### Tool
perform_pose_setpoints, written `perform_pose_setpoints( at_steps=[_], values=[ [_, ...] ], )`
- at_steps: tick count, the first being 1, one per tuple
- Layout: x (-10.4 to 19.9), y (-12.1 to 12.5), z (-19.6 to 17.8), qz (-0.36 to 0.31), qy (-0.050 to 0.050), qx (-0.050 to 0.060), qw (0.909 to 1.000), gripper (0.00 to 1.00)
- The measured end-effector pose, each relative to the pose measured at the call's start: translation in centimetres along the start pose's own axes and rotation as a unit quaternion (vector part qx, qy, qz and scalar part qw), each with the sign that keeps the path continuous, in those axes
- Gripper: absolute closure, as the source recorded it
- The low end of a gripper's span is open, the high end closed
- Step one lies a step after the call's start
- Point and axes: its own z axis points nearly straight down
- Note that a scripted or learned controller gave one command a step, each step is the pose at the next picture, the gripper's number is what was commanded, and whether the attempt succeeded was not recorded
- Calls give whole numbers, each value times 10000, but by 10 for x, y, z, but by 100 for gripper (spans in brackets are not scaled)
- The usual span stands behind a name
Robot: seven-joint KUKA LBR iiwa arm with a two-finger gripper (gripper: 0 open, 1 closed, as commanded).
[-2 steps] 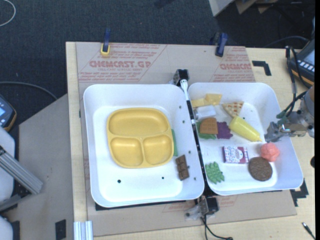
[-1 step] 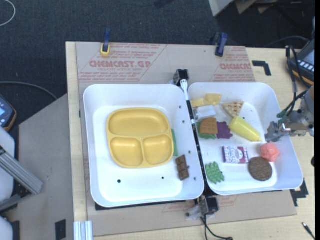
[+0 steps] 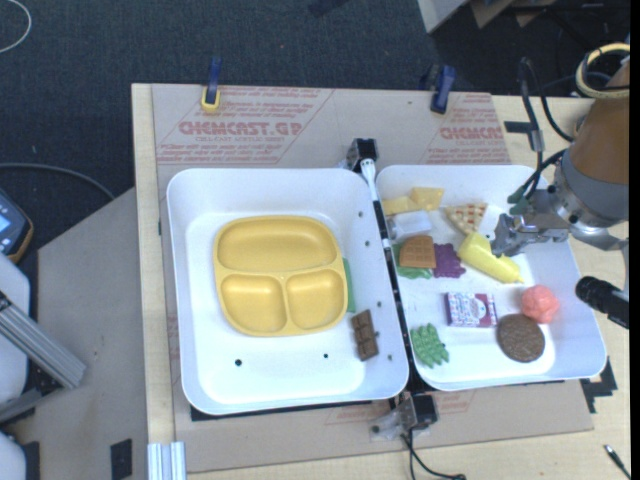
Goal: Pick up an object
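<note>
Your gripper (image 3: 503,240) sits low in the right bin (image 3: 590,353), touching the toy corn cob (image 3: 488,258) (grip state unclear), pink ball (image 3: 539,303) nearby.

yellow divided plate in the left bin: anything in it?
Empty. All three compartments of the yellow plate show bare yellow; the brown chocolate piece lies outside it on the left bin floor.
</note>
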Motion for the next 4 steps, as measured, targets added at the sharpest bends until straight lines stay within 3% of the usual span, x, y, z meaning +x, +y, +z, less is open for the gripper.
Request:
perform_pose_setpoints(
  at_steps=[2, 3, 4],
  values=[
    [73, 67, -10, 2, 4, -4, 10000, 100],
    [74, 53, 5, 23, 12, 47, 10000, 100],
    [80, 67, 4, 15, 1, 6, 10000, 100]
  ],
)
